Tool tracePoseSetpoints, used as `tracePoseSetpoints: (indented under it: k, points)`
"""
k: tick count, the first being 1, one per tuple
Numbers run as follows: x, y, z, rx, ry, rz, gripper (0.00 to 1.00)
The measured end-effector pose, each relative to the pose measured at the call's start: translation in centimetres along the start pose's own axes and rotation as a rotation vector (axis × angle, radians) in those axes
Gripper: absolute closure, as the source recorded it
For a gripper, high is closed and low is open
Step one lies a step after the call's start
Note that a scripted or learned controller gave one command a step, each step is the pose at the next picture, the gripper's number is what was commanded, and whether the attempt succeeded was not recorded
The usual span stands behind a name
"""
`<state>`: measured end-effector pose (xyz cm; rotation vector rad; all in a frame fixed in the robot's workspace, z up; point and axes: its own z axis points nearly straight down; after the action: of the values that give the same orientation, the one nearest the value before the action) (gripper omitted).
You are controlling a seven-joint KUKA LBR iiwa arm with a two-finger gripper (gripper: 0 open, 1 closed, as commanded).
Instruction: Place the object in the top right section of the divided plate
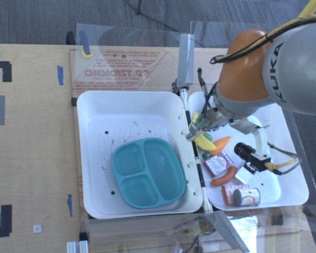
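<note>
Your teal divided plate [146, 172] sits in the left bin [95, 115], centre-lower frame, all sections bare. The claw [201, 124] is down at the upper-left corner of the right bin [295, 188], right over the divider wall between bins; can't tell its state or what it's on, the arm's bulk [253, 73] hides it. Clutter just below it: yellow banana [204, 143] touching an orange carrot [221, 143], a pink-white packet [217, 165], a red sausage [224, 176], a white-orange cup [243, 196] on its side, all close together.
</note>
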<state>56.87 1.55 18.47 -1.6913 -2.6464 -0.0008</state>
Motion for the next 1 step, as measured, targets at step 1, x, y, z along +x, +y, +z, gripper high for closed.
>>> tracePoseSetpoints:
  k: [1]
  points:
    - [7.79, 1.10, 0.01, 0.001, 0.000, -0.073, 1.00]
